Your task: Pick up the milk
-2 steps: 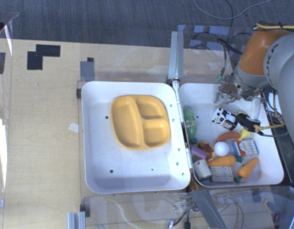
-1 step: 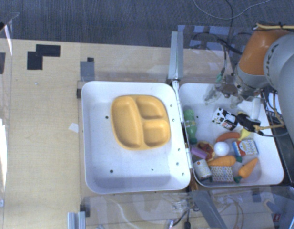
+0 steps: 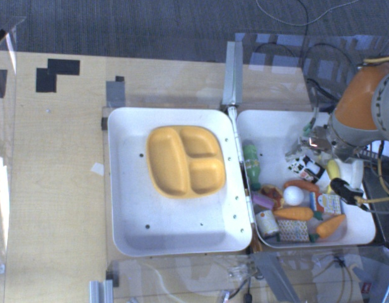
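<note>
The milk [image 3: 329, 204] looks like a small white and blue carton lying among the food items in the front of the right bin [image 3: 276, 125]. My gripper [image 3: 305, 163] hangs low over the middle of that bin, a short way behind and to the left of the carton. Nothing shows in its grasp. The grey arm with its orange band [image 3: 364, 100] reaches in from the right.
Packed around the milk are a white egg [image 3: 295, 196], two carrots [image 3: 295, 213], a yellow banana [image 3: 333, 169], a green bottle [image 3: 251, 160] and a small can [image 3: 267, 221]. The left bin [image 3: 128, 188] holds a yellow divided plate [image 3: 185, 160].
</note>
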`<state>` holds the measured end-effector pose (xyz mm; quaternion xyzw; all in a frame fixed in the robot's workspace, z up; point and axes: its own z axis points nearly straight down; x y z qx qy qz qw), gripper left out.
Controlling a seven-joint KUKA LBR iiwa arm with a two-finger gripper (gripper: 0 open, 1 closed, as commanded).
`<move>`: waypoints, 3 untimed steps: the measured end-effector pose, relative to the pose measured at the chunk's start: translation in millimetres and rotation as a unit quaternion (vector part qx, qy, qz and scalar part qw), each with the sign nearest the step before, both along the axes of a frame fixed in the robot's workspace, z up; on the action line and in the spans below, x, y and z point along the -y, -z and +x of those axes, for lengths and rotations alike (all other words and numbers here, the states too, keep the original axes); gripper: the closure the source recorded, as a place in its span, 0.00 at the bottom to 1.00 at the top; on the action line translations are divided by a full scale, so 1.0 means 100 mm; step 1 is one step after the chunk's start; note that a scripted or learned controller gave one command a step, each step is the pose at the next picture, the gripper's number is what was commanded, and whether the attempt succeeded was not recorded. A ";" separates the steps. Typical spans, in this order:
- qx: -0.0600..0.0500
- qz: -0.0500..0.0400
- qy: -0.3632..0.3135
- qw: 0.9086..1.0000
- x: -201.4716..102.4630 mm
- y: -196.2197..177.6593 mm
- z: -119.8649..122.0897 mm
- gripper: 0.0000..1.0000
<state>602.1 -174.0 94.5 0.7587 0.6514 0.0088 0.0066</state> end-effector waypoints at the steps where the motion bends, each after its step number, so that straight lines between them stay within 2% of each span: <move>1: 0.004 0.000 -0.001 1.000 -0.01 -0.12 0.03 1.00; 2: 0.004 0.000 -0.001 1.000 -0.01 -0.12 0.03 0.00; 3: 0.003 0.003 -0.023 1.000 0.08 0.00 -0.33 0.00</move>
